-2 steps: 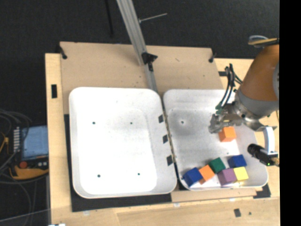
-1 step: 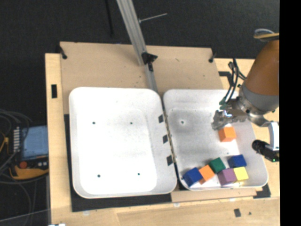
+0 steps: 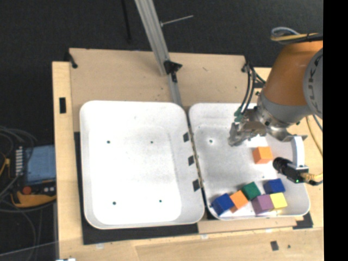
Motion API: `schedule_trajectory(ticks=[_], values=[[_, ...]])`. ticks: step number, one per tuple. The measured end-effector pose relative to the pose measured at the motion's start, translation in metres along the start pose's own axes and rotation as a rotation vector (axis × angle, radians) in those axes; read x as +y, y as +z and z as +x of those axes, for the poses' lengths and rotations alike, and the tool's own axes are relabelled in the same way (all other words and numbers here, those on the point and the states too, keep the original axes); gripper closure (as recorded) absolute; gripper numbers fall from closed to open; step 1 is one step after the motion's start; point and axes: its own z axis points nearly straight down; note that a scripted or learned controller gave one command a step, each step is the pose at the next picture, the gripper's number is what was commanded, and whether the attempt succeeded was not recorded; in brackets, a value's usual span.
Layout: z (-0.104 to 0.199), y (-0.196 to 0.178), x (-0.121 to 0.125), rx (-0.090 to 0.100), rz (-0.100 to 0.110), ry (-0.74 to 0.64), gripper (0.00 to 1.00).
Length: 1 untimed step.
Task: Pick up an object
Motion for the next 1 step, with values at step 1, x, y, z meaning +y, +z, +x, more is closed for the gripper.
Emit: schedule_trajectory(ticks=[1], values=[[0.0534, -0.0101, 0.0049, 0.0, 0.0, 0.003, 1.0]])
